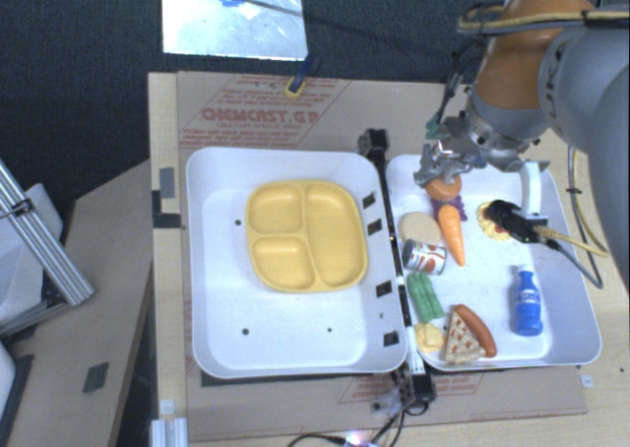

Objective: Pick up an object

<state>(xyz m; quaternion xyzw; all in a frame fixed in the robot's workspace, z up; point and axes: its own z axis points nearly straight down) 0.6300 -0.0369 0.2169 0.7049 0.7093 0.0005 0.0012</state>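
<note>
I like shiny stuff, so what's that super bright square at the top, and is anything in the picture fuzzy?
In the camera view, the bright square is a shiny sheet throwing back glare, washed nearly white. The white bins are evenly lit with soft, faint shadows. The whole picture is slightly soft, and small things like the toy carrot and the pincer above it look a bit fuzzy.

The carrot (451, 228) is orange and tapered, lying flat on the floor of the right bin (576, 337) with its thick end toward the bin's far wall and its tip pointing toward the near wall. It sits in the bin's far-left part, just beside a tan round piece (420, 227).
</note>
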